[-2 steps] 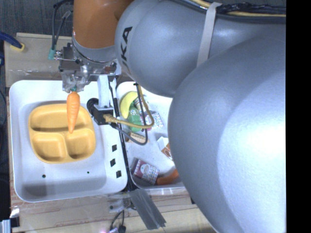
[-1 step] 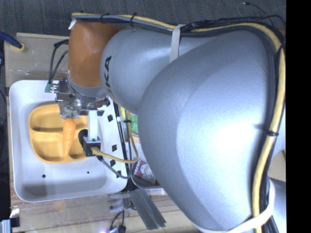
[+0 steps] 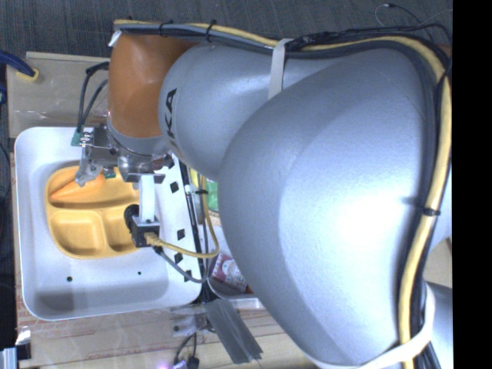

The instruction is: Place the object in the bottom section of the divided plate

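Note:
A yellow divided plate [image 3: 77,235] lies in the left white bin [image 3: 46,283], toward the bin's upper half. My gripper [image 3: 91,166] hangs over the plate's upper section, right below the orange wrist band [image 3: 138,75]. A small orange object [image 3: 81,178] sits at the gripper's tip, just above or touching that upper section. Whether it is held or resting on the plate is not clear. The plate's lower sections show bare yellow.
The grey arm [image 3: 323,191] covers most of the right bin, where a green item [image 3: 211,194] and a reddish packet [image 3: 231,271] peek out. Black and yellow cables [image 3: 184,248] hang over the divide between bins. The left bin's lower floor is bare white.

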`<state>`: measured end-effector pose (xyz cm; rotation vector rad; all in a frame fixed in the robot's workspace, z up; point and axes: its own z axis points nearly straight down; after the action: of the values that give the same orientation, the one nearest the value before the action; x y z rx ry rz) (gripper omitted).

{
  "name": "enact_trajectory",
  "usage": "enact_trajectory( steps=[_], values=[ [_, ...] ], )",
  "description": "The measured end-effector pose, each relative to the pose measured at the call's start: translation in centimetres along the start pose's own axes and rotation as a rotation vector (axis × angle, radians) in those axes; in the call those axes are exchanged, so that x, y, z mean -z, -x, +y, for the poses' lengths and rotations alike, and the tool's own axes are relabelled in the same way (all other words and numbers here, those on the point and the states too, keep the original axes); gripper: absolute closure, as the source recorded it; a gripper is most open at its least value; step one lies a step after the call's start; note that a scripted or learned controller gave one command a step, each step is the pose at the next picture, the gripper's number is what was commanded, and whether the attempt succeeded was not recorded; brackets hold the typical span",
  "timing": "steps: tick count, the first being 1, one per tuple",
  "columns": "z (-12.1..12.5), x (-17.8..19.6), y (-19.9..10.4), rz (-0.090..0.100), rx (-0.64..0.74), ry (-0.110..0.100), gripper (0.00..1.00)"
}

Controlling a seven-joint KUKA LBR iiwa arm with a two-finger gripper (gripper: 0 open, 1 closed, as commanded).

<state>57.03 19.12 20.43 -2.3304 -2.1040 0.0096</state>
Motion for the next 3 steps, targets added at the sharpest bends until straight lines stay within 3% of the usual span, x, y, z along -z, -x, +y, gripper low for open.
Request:
enact_trajectory(
  steps=[1,2,3],
  values=[
    [4.8,3.1,0.5,0.002,0.177,0.005,0.00],
    [4.7,4.1,0.3,0.001,0.182,0.003,1.00],
    [5.4,5.2,-3.0,0.002,0.161,0.004,1.00]
  ],
)
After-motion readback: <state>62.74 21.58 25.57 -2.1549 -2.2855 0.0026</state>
